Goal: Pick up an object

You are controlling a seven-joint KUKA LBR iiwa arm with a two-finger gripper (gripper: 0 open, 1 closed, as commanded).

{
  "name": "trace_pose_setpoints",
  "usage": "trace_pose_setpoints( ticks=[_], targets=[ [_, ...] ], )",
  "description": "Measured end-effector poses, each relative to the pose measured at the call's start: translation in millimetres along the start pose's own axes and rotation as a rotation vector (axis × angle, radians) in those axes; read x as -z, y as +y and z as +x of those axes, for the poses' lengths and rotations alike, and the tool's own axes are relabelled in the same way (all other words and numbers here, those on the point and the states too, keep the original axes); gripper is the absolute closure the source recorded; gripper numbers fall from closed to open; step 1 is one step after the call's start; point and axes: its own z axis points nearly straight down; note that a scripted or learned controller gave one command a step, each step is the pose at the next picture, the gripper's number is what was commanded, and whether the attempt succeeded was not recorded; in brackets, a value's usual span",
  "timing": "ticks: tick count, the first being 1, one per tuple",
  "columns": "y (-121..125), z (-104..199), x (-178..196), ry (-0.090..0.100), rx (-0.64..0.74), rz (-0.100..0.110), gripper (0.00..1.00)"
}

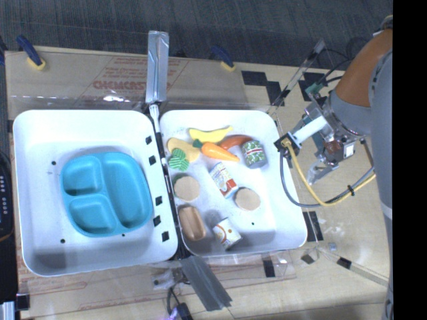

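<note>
The right bin (283, 209) holds several toy foods. Along its far side lie a yellow banana (208, 133), an orange carrot (219, 152), a reddish sausage (236, 141) and a green-topped can (254, 154). A green-and-white piece (178, 159) lies near the divider. Mid-bin there are a red-labelled can (223, 179) and two tan round discs (187, 188) (247, 199). A brown bread roll (192, 223) and a small tipped can (227, 233) lie at the near side. My gripper (325, 161) hangs outside the right bin's right wall, above the bench, with nothing seen in it.
The left bin (33, 145) holds a blue divided plate (107, 193). A yellow cable (333, 199) loops below the wrist over the bench. A metal divider bar (157, 65) stands between the bins at the far side.
</note>
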Motion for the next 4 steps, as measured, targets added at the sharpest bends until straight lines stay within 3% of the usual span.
trace_pose_setpoints(
  ticks=[1, 2, 3, 4],
  targets=[
    [-21, -63, -85, -0.009, -0.02, 0.006, 0.0],
    [-20, -62, -74, -0.007, -0.015, 0.007, 1.0],
    [-109, 17, -179, -0.001, -0.102, 0.004, 1.0],
    [-88, 41, -89, 0.003, -0.106, 0.0, 1.0]
  ],
)
